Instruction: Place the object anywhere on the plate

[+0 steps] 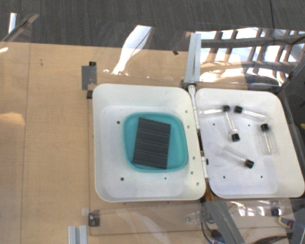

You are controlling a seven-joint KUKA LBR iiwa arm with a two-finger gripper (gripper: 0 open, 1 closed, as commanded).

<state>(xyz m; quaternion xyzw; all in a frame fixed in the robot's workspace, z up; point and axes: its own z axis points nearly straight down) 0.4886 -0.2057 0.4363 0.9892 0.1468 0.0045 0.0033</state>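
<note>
A teal plate (pixel 179 145) sits in the middle of the left white bin (pixel 109 179). A dark grey ribbed rectangular block (pixel 152 143) lies flat on the plate, a little tilted. In the right white bin (pixel 290 179) lie several clear tubes with black caps, among them one at the lower middle (pixel 238 157), one at the right (pixel 267 137) and one near the centre (pixel 230 124).
A metal post (pixel 192 60) stands upright behind the seam between the two bins. A bracket (pixel 88 77) sits at the left bin's far left corner. Framework and cables (pixel 229 227) show below the right bin. Bare wooden bench (pixel 40 136) lies to the left.
</note>
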